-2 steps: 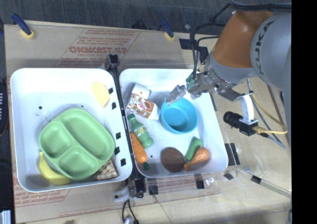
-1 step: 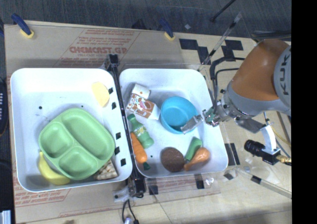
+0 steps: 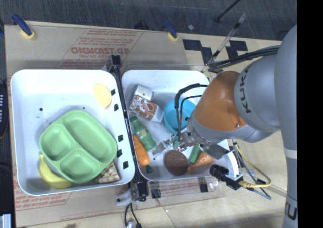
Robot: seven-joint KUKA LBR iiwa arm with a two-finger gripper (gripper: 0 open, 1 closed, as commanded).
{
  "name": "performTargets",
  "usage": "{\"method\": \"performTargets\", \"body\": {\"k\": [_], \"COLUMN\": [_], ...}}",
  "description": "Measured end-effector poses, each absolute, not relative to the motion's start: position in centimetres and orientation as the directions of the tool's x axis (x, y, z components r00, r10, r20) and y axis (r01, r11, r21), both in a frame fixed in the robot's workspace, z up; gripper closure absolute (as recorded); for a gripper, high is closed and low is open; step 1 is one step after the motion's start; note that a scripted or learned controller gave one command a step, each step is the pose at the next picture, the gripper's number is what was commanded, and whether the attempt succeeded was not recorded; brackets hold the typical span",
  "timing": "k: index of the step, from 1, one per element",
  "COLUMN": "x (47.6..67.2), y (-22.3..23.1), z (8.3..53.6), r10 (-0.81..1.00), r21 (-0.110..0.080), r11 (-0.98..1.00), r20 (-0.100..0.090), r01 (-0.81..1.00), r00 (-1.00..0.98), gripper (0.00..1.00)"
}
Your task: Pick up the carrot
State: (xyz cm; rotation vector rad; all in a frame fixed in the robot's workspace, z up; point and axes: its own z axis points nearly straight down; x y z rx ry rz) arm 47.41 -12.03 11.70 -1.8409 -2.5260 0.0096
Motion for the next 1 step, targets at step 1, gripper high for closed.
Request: {"method": "performTargets", "body": {"k": [1], "x": [47.79], "y": [-6.14], "z": [19.33], "r10": [0.956], "r21": [-0.003], "r11": [0.293], "r20": [0.001], "r01": [0.956], "r00": [-0.293], "gripper": [0.00]}}
